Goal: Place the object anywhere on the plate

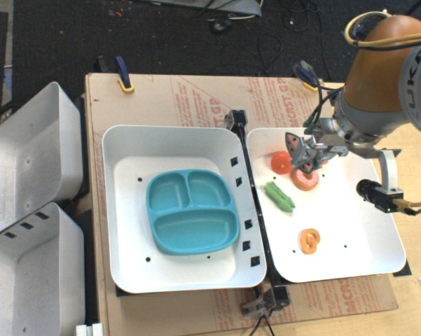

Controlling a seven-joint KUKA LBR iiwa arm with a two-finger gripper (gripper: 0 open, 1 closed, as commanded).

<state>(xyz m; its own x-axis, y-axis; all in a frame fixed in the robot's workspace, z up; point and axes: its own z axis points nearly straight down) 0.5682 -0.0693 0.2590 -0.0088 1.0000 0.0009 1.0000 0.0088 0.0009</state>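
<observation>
A teal divided plate lies in the left bin. In the right bin my gripper hangs low at the upper left, right over a pink round piece and just right of a red ball-like piece. The gripper hides the top of the pink piece. I cannot tell whether it touches or grips either one. A green pea pod lies just below them, and an orange pretzel-shaped piece lies nearer the front.
The black divider with its clips runs between the two bins. Two more white bins stand off the bench at the left. Blue-and-yellow clamps hold the board's back edge.
</observation>
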